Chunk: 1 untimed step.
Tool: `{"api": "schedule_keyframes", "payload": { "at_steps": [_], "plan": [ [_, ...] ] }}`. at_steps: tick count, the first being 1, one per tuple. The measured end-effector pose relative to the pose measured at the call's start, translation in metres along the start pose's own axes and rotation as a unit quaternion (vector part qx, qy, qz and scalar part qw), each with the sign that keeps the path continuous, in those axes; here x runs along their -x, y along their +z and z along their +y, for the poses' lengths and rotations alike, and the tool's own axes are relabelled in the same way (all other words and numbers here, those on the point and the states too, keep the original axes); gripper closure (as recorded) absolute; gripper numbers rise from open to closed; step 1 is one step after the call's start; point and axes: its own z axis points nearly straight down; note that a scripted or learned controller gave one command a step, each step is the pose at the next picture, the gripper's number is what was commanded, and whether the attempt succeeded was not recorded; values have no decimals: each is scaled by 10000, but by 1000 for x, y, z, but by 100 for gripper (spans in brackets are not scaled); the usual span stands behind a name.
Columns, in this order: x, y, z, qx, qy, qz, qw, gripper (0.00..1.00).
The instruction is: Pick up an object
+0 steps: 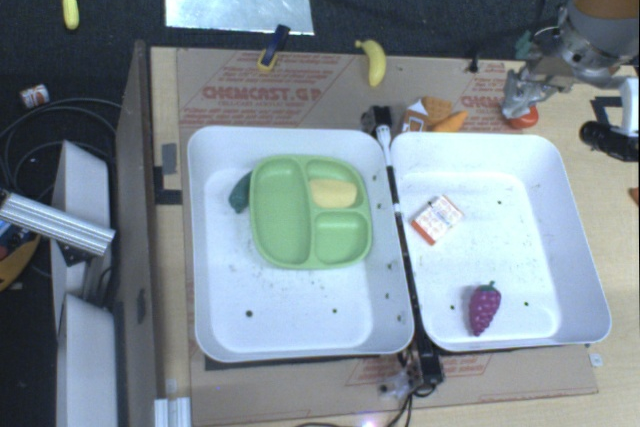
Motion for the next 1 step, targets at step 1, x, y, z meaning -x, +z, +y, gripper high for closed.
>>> {"api": "schedule_keyframes", "payload": {
  "at_steps": [1],
  "plan": [
    [1, -6, -42, -31, 35, 6, 10000, 100]
  ]
}}
